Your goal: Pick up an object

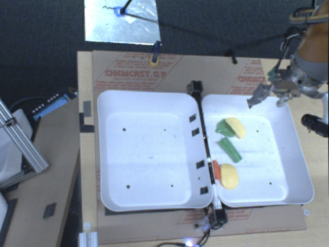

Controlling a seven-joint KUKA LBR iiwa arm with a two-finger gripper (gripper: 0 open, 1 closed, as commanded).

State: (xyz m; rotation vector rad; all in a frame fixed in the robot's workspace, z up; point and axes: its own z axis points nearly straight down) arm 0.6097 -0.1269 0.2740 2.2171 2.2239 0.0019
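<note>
Yellow object (236,127) near right bin (288,138) centre, jaws (267,98) spread above rim

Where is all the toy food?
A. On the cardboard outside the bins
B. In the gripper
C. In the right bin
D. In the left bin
C: the yellow pieces, green pieces and orange piece all lie in the right bin.

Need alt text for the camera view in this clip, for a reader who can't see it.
The open gripper hovers over the right bin's far edge, holding nothing. In that bin lie two yellow pieces, two green pieces and a small orange piece; the left bin sits alongside.
</note>
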